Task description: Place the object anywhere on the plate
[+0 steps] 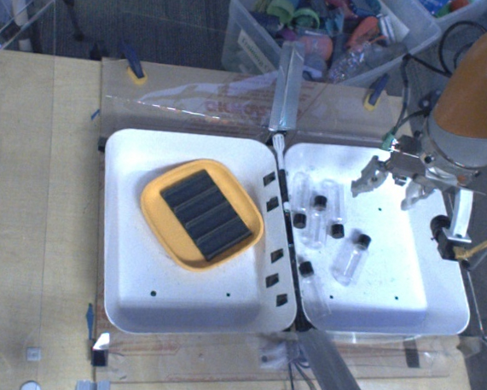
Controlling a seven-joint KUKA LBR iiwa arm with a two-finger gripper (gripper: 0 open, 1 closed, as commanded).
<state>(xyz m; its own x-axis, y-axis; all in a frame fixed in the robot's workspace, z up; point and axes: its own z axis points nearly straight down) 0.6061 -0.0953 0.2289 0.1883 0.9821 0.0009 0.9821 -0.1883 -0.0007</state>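
Several small clear vials with black caps lie scattered in the right bin [405, 291], gathered toward its left half. One vial [350, 258] lies nearest the bin's middle, its long axis tilted, black cap toward the far right and clear body toward the near left. Another vial [319, 207] stands or lies closer to the far-left part of the bin, a third [334, 228] just beside it, and two more [298, 217] [305, 268] rest against the left wall by the divider; how each of these points is hard to make out. None of them touches the fingers.

The gripper [389, 180] hangs over the far part of the right bin, well apart from the vials below and to its left. Its two fingers [367, 178] are spread, nothing between them. The arm [476, 92] comes in from the far right corner, its orange band above the grey wrist, bent down over the bin's far-right edge.

In the left bin [123, 290] sits the yellow plate [158, 207], roughly square with rounded corners and turned diagonally, filling the bin's middle. A dark ribbed slab [206, 214] lies on it, its long axis running from far left to near right.

Beyond the far edge of the tabletop [28, 212] stands a clear tub [242, 27] of mixed coloured items.
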